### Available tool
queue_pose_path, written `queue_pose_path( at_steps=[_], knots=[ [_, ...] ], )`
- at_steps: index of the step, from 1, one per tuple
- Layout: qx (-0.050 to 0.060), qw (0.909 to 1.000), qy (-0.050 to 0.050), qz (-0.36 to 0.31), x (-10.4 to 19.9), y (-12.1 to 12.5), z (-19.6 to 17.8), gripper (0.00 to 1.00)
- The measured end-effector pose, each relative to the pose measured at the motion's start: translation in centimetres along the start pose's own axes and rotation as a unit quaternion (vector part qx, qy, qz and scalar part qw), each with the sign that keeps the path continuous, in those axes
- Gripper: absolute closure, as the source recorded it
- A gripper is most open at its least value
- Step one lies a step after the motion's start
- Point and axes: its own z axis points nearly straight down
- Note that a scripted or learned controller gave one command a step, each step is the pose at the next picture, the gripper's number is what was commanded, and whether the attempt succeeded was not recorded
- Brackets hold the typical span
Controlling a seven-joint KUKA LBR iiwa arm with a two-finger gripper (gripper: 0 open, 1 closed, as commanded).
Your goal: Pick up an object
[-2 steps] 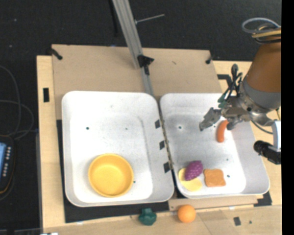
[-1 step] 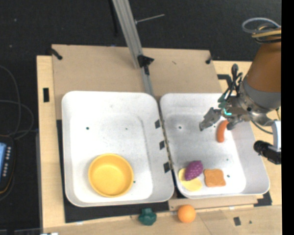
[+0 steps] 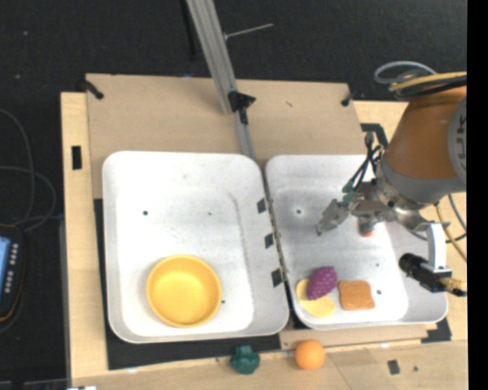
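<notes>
Knobbly purple plastic grapes (image 3: 322, 281) lie on a pale yellow disc (image 3: 315, 303) beside a flat orange-brown slab (image 3: 356, 295) in the right bin (image 3: 309, 185); the metal gripper (image 3: 347, 216) hovers above, fingers spread, holding nothing.

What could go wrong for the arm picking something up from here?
The purple grape bunch, yellow slice and orange piece crowd together against the right bin's near wall, so a grasp may nudge neighbours or hit the wall. The gripper hangs apart from them, over bare bin floor.
</notes>
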Motion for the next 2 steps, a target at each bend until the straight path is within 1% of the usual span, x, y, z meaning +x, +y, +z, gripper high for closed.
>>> queue_pose_path(
  at_steps=[1,2],
  knots=[
    [0.000,1.0000,0.000,0.000,-0.3,-0.7,4.5,0.00],
    [0.001,1.0000,0.000,0.001,-0.2,0.1,10.3,0.00]
  ],
)
